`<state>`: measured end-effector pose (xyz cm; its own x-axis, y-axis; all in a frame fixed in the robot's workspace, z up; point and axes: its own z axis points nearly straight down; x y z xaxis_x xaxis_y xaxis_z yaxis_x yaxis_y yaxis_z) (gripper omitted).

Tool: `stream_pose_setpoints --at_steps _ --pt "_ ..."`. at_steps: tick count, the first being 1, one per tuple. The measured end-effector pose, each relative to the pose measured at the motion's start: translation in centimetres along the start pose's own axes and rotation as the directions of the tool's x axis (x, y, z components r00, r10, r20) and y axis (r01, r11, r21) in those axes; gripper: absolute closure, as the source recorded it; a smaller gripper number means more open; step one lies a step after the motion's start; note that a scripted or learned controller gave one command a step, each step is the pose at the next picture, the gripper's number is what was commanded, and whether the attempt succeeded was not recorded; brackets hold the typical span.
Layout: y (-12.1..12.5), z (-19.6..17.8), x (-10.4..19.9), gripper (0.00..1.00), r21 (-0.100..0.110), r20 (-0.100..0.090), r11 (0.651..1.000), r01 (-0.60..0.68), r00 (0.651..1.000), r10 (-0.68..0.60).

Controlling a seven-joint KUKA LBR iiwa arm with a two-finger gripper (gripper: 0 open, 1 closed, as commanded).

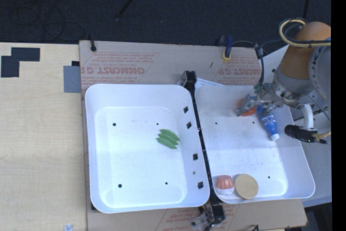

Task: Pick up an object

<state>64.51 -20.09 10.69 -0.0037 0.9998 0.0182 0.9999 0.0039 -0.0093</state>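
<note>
1. The table [38,132] shows pale wood at the far left, with two dark marks on it near the top edge and one grey square just beside the cardboard.
2. One sheet of brown cardboard [140,65] with red printing lies under both bins.
3. Two shallow white bins sit side by side, touching along their middle rims.
4. The left bin [108,100] holds one thing: a small bunch of green pods [168,138], lying flat right of its centre, well apart from every wall.
5. The right bin [294,176] holds four loose things, counted one by one below.
6. One round orange-and-white piece [224,184] lies in the near left corner of the right bin.
7. One tan disc [246,185] lies just beside it on the right, touching or nearly so.
8. One small orange thing [247,111] lies near the far side of the right bin, right under the pincer's tip.
9. One blue-and-white tube [268,124] lies at a slant just right of the orange thing, its white cap pointing toward the near side.
10. One pincer [250,103] sits low over the far part of the right bin, at the orange thing; I cannot tell how wide it stands or whether it grips anything.
11. One grey arm [303,73] with an orange band reaches in from the right.
</note>
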Motion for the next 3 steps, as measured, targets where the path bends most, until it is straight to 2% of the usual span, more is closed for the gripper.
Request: stream_pose_setpoints --at_steps 1,3 --pt "0.16 0.30 -0.19 0.00 -0.007 0.008 1.000 0.002 1.000 -0.002" --pt "0.28 0.51 -0.50 0.00 -0.006 0.007 1.000 0.002 1.000 -0.002"
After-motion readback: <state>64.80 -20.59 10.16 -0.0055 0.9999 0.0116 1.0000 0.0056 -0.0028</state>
